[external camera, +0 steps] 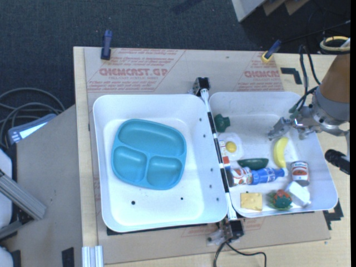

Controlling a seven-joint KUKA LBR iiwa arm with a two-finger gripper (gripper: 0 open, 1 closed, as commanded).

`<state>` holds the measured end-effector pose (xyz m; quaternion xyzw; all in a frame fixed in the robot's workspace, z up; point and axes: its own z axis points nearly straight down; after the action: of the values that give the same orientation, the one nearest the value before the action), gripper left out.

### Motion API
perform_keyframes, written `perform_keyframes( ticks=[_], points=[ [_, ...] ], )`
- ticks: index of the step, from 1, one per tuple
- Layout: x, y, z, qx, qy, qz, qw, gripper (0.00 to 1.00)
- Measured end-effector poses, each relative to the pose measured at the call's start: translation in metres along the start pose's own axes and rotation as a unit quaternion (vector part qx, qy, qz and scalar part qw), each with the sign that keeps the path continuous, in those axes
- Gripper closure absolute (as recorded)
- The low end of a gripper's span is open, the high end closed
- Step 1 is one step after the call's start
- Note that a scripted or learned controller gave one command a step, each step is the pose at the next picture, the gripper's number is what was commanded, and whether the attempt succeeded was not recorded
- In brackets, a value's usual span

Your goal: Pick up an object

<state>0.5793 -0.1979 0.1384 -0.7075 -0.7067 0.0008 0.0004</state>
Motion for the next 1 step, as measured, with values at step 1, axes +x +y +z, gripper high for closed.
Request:
perform_keyframes(
  ticks=[1],
  points=[
    [0.0338,-0.0191,0.0545,0.000,0.001,-0.001,1.0000,0.00]
  ],
)
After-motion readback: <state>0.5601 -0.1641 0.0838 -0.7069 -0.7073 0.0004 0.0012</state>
